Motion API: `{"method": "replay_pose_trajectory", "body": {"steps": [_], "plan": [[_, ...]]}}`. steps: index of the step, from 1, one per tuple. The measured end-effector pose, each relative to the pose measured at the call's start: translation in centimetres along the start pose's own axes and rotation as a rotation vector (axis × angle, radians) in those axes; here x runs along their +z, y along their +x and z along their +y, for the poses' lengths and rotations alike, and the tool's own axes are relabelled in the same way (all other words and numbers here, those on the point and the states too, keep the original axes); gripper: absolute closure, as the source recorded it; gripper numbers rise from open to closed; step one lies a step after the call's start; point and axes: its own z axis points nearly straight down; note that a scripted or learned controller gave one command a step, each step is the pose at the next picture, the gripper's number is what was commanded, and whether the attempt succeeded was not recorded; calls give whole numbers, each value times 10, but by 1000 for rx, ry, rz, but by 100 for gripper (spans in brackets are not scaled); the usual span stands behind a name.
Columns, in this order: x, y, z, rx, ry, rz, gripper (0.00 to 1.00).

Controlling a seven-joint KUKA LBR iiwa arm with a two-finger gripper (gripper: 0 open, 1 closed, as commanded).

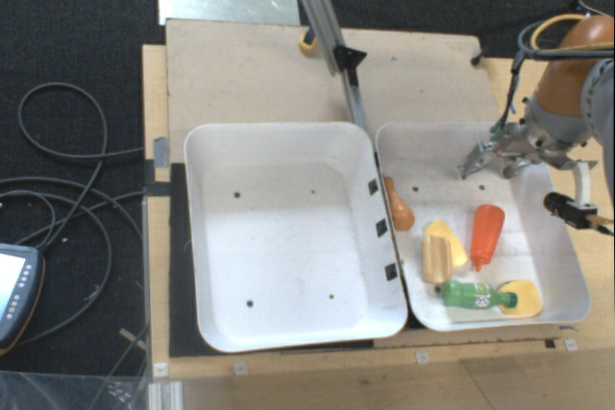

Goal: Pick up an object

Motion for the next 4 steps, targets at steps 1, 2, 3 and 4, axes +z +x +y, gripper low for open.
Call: {"method": "replay_pose_trajectory", "body": {"steps": [1,2,3,4], "plan": [[-15,-1,2,-3,-8,-3,100],[-81,1,2,0,-11,-3,100],[-129,7,8,-3,-10,-3,100],[-177,8,16,-2,-10,-3,100]]}}
